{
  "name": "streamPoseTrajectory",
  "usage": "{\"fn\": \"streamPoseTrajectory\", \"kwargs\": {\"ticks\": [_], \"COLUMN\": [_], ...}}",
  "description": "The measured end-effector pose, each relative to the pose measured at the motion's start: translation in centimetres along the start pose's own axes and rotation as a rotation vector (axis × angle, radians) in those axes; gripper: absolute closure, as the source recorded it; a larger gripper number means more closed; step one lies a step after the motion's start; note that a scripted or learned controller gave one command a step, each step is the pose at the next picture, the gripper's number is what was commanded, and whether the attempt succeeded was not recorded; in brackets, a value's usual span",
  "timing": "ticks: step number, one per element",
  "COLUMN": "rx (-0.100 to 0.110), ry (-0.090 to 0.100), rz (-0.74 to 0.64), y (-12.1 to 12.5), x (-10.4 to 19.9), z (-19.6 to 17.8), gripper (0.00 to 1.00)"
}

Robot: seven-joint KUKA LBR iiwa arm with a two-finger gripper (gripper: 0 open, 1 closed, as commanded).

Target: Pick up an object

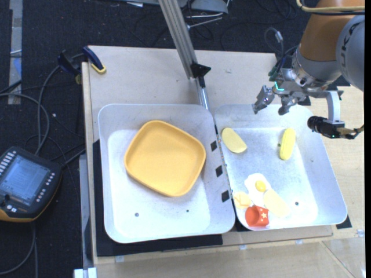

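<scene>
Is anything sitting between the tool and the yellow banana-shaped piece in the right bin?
Nothing visible does. The tool hangs above the right bin's far edge, and the banana-shaped piece lies apart from the other items, with bare bin floor around it.

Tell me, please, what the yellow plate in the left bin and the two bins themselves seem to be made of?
The yellow plate looks like moulded plastic: one even colour, rounded corners, a soft raised rim, a dull sheen. The left bin and the right bin look like thin white plastic or coated sheet, smooth, with a soft glare and rounded edges; the view does not settle which.
</scene>
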State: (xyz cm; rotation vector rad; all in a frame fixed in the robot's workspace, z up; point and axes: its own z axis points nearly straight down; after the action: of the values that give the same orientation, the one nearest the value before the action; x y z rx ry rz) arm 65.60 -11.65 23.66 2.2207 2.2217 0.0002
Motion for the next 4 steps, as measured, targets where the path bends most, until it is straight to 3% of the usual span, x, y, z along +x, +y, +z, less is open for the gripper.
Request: {"fn": "streamPoseTrajectory", "kwargs": {"ticks": [1,4], "rx": [0.000,0.004], "ry": [0.000,0.001], "rz": [0.000,0.000], "y": [0.0,0.9], "x": [0.0,0.8], "z": [0.0,14.4], "gripper": [0.00,0.00]}}
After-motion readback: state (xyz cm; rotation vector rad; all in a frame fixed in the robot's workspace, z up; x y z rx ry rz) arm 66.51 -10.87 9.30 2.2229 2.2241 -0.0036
